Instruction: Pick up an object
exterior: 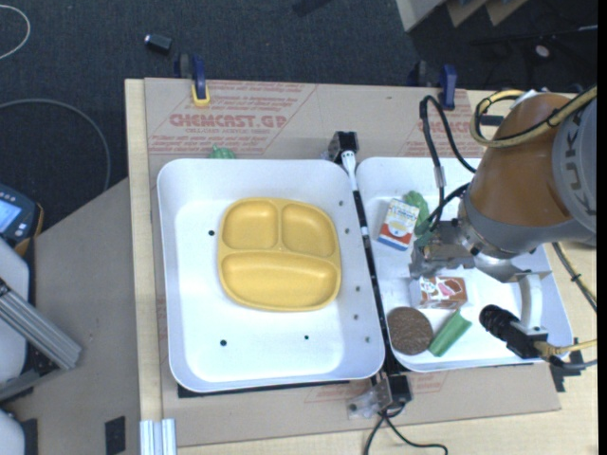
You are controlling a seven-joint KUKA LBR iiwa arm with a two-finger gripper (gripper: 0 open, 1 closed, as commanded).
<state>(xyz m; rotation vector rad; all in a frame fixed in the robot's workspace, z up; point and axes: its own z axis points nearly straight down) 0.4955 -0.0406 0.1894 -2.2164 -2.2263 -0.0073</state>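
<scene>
Left bin [180, 254]: one yellow divided plate [280, 254], well left of the gripper. Right bin [379, 180], all placed from the gripper: small carton [399, 224] just up-left of it; brown disc [410, 330] below-left, near. Gripper [432, 257] sits low over the bin under the arm's bulk. Whether it is spread or closed I cannot tell, as the wrist covers it. Red-and-white packet [444, 292] lies flat just below-right of the gripper and is the likeliest target. Judged light, thin, probably crinkly and slick, and lying flat it offers little to bite. Best taken across its narrow width at a raised edge. Green stick [449, 335] lies further below-right, tilted, close beside the disc. The packet's upper edge is hidden by the gripper and its print is unreadable. I cannot tell whether the green bit behind the carton belongs to it.
</scene>
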